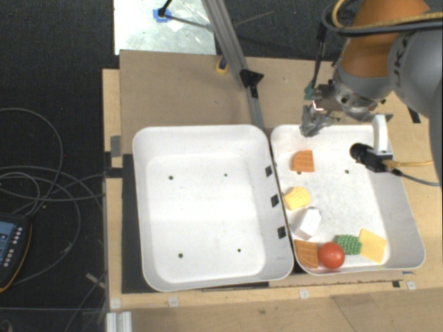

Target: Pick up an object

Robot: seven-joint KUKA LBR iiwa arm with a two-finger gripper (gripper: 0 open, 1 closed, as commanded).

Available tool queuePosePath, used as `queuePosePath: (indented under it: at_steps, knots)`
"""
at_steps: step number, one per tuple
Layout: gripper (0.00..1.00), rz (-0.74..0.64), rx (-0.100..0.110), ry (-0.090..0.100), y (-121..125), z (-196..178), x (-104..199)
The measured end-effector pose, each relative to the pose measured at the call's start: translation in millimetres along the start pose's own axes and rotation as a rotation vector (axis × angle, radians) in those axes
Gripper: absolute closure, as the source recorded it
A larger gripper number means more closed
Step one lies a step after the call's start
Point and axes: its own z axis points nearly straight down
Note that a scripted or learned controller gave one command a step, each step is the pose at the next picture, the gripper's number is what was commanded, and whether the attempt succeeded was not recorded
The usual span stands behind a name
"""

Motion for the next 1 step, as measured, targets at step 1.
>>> queuePosePath:
  at_steps: [1]
  knots:
    - [1.0,-0.001,0.001,0.0,2.5,10.6,56.0]
